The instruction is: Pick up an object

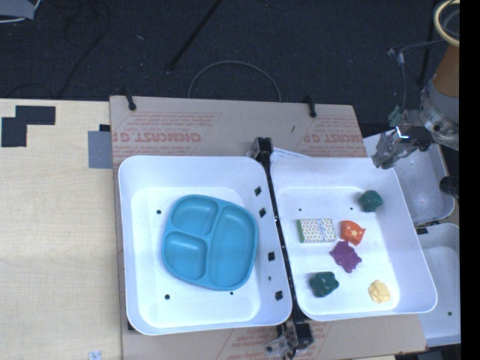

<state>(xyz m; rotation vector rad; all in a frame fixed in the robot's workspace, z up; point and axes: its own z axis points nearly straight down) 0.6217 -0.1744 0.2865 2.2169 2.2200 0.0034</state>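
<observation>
1. Dark floor with loose cables lay behind the bench (52,223), which carried two shallow white bins set on a cardboard sheet.
2. At the upper right, the gripper (390,152) hung above the far right corner of the right bin (420,276), clear of everything in it; whether it was released or clenched could not be told, and nothing showed in it.
3. Nearest to it lay a dark green piece (370,200), near the bin's far wall.
4. Further in were a patterned block (316,229), with an orange toy (352,232) just beside it and a purple toy (346,256) below those.
5. Toward the near wall sat a second dark green toy (324,283) and a yellow toy (379,292), apart from each other.
6. Across the divider, the left bin (142,201) held a blue divided plate (209,241).
7. By my judgement the pick had not begun: every object rested in a bin, so reaching, closing on one and lifting all remained.
</observation>
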